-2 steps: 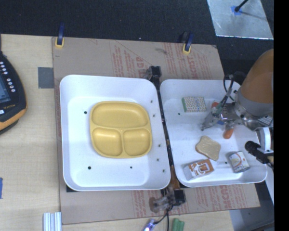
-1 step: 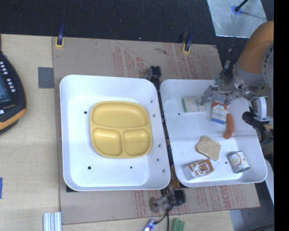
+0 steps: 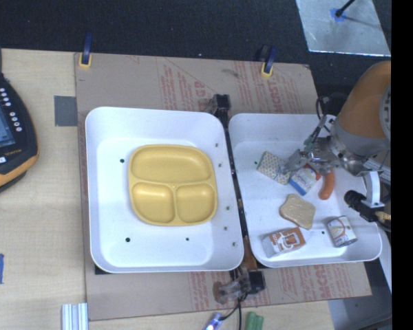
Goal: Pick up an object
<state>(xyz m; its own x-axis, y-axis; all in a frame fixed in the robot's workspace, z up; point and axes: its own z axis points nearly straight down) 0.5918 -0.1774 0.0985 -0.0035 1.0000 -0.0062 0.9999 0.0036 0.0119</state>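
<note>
Gripper (image 3: 299, 162) low in right bin (image 3: 251, 184), mid-right of frame, by green packet (image 3: 271, 166) & small carton (image 3: 303, 180). Finger state: can't tell. Nothing visibly held; pick not done.

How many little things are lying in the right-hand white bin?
6: a pale green patterned packet, a blue-and-white carton, an orange carrot-like stick, a tan bread slice, a brown box and a small tin can. The arm may hide more.

The grey arm (image 3: 361, 126) with its orange band reaches in from the right, wrist angled down-left, its gripper (image 3: 304, 158) lowered, fingers too indistinct to judge
</note>
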